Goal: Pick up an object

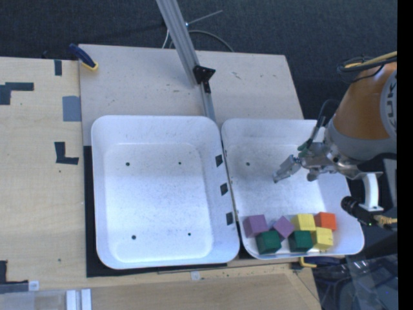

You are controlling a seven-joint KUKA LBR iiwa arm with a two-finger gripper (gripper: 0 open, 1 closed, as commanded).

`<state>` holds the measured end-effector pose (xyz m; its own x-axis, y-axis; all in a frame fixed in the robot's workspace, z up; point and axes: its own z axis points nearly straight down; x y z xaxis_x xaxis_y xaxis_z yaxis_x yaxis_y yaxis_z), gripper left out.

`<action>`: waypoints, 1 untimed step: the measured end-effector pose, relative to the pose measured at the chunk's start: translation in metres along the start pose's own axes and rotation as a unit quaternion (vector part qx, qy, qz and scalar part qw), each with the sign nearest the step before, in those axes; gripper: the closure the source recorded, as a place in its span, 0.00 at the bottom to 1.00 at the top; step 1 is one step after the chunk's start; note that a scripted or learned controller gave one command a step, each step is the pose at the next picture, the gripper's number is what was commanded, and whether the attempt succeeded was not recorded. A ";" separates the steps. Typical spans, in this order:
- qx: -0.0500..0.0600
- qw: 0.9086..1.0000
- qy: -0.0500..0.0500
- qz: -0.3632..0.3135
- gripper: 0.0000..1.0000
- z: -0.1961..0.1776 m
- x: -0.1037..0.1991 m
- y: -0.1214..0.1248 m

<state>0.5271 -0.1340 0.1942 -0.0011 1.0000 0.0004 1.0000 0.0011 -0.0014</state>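
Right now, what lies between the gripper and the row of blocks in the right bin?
In the camera view, bare white bin floor lies between the gripper and the blocks along the near wall. Nothing else sits there.

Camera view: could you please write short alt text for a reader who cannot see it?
A robot arm's gripper hangs over the right bin, above coloured blocks clustered along its near edge. Beside it sits the left bin.

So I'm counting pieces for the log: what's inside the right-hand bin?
The right bin holds seven blocks along its near edge: two purple, two green, two yellow and one orange. The gripper hangs above the bin's middle. The arm covers the bin's far right side.
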 end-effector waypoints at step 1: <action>0.005 1.000 0.001 0.002 0.00 0.091 -0.019 -0.039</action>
